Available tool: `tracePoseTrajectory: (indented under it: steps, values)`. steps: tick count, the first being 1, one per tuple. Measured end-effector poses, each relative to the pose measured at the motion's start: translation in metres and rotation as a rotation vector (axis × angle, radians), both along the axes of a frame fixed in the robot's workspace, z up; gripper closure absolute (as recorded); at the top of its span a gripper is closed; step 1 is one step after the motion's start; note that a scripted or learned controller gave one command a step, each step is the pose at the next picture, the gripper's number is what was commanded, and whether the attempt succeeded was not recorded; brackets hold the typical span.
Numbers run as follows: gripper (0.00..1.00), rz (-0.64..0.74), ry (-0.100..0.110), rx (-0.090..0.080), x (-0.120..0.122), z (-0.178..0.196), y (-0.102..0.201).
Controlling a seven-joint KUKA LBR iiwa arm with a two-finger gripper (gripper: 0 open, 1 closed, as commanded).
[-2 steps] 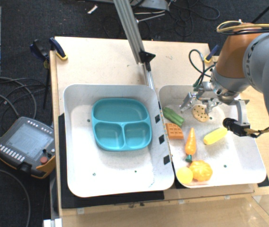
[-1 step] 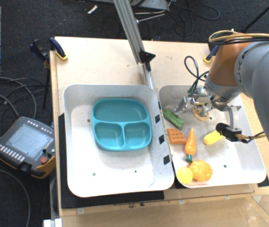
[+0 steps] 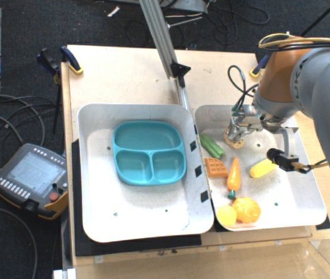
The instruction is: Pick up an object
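The gripper (image 3: 235, 137) hangs low in the right bin (image 3: 304, 199), jaws around a tan object (image 3: 233, 140) near the back wall, beside the green pepper (image 3: 212, 146). Carrot (image 3: 233, 175) and waffle (image 3: 215, 168) lie just in front.

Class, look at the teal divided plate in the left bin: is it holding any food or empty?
Empty. The teal divided plate shows bare teal in all three compartments; the toy foods lie in the right white bin.

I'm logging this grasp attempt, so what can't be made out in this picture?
- Claw, camera view: too small and seen from above to tell its grip.
- Brownish thing under it: partly covered, unidentifiable.
- Right bin: the arm hides its far right corner.
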State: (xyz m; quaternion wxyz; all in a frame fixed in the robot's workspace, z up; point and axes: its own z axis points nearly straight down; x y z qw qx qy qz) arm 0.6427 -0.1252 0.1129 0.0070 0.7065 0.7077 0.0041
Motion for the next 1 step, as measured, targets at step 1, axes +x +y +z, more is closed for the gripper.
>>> tracePoseTrajectory:
  steps: [1]
  values:
    - [1.00,0.001,0.011,0.004,-0.0069,0.0492,0.0047]
